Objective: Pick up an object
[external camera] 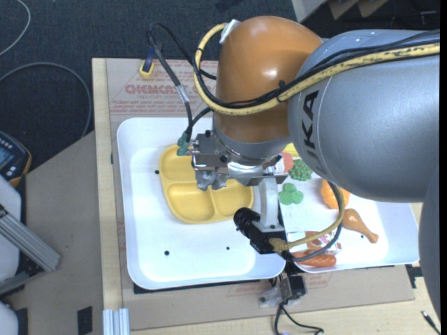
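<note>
A yellow divided plate (183, 187) lies in the left white bin (147, 229), toward its right side. My gripper (209, 179) hangs low over the plate's right half, under the orange wrist band, and the arm hides the part of the plate below it. I see nothing between its fingers from this angle.
The right bin (394, 250) holds green toy vegetables (291, 195), an orange carrot-like piece (328, 192), a tan drumstick (360, 223) and a red-orange item (318, 259) near its front edge. The arm covers much of that bin. A cardboard sheet (140, 93) lies behind the bins.
</note>
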Robot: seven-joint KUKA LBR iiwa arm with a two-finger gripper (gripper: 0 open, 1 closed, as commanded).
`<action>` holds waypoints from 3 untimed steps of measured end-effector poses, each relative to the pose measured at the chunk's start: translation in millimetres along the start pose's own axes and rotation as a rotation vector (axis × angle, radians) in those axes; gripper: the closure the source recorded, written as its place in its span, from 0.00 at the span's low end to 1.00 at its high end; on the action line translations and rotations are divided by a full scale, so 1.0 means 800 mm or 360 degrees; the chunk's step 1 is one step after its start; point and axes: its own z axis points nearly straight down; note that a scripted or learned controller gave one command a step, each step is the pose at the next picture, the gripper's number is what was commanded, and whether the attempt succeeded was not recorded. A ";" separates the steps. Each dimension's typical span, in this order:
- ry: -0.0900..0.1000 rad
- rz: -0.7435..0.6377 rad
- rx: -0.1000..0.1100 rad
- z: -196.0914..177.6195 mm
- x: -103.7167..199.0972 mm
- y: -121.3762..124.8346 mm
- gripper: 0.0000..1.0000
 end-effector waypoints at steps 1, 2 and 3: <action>-0.0002 0.0027 -0.0034 -0.085 -0.098 0.073 1.00; 0.0002 0.0010 -0.0012 -0.086 -0.077 0.030 1.00; -0.0002 0.0003 0.0003 0.029 0.006 0.014 1.00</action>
